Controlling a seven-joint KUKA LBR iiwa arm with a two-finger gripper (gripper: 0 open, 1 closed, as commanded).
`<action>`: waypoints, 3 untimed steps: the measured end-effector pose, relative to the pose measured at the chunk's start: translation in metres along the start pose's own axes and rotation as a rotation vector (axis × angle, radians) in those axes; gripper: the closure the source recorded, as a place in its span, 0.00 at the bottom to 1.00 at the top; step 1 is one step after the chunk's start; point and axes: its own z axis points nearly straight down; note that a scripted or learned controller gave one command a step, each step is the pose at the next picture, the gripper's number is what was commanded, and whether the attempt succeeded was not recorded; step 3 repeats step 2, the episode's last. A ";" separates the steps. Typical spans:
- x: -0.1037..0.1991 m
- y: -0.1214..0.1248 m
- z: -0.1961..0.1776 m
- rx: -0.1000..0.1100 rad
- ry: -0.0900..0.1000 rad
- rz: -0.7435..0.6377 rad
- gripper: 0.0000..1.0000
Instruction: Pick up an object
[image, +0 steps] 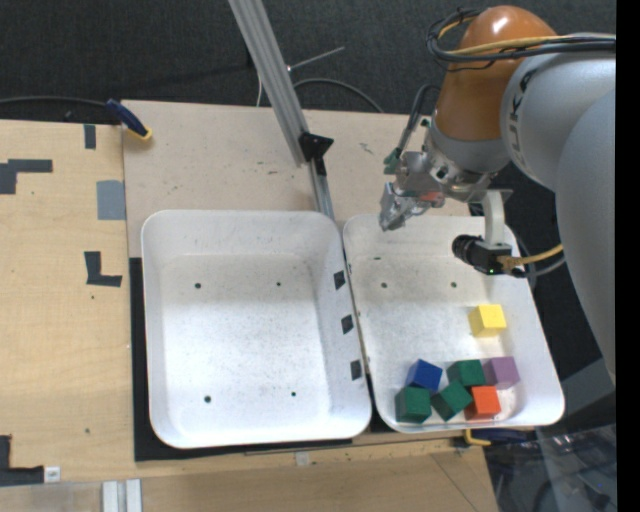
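The grey arm reaches in from the right, its gripper hanging above the far left corner of the right bin; whether it is open I cannot tell, and nothing shows between its fingers. The left bin sits beside it. A yellow cube lies apart; blue, green, orange and purple cubes cluster in the near right corner.

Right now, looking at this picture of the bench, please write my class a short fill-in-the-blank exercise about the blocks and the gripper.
1. All the blocks lie in the ____ bin as the camera sees it.
2. The block lying apart from the cluster is ____.
3. The gripper hangs over that bin's ____ edge.
4. The orange block sits just below the ____ block.

Missing words: right; yellow; far; purple
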 end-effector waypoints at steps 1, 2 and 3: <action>0.053 -0.010 0.014 0.001 0.001 -0.001 1.00; 0.102 -0.018 0.006 -0.001 0.001 -0.002 1.00; 0.102 -0.018 0.006 -0.001 0.001 -0.002 1.00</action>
